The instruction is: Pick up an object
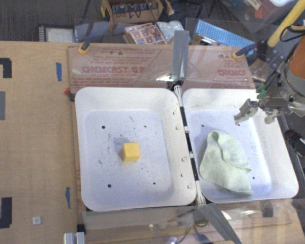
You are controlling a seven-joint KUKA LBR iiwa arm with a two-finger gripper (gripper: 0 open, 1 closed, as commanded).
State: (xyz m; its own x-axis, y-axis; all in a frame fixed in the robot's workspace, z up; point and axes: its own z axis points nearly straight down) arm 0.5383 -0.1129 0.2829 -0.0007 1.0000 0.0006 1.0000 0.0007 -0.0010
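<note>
**Gripper hovering over the right bin, nothing between its fingers**

The arm is reaching in from the right edge, its orange band showing above the wrist and most of its body running out of the picture. The gripper is hanging over the upper right part of the right bin, tilted toward the left, with its two fingers standing apart and gripping nothing.

Below and to the left of the gripper, a pale green cloth is lying crumpled in the right bin, its long axis running from upper left to lower right, apart from the fingers. In the left bin, a small yellow block is sitting near the middle, its edges roughly square to the bin's walls.

Both bins are resting side by side on the table. How high the gripper is hanging above the bin floor is hard to judge from this slant.
</note>
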